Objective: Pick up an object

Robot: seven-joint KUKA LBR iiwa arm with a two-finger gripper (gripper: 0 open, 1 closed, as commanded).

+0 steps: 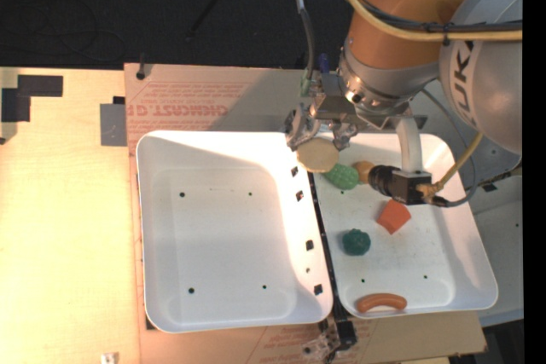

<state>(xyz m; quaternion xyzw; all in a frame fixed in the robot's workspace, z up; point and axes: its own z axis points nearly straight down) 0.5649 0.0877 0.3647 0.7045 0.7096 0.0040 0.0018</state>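
the gripper sits low near the top middle of the frame, right where the two white bins meet. a round tan disc is just under it, touching the tips, and it looks like the disc is pinched between the jaws, though the view is too small to be fully sure. so the step in hand seems to be the grab or the start of the lift. the right bin has other things in it: a light green lump just beside the disc, a dark green lump in the middle, a red block, and an orange ring at the bottom. the left bin is at the lower left. next, the arm should go straight up, slowly, with the grip tight, so the disc does not slip or bump the bin wall.
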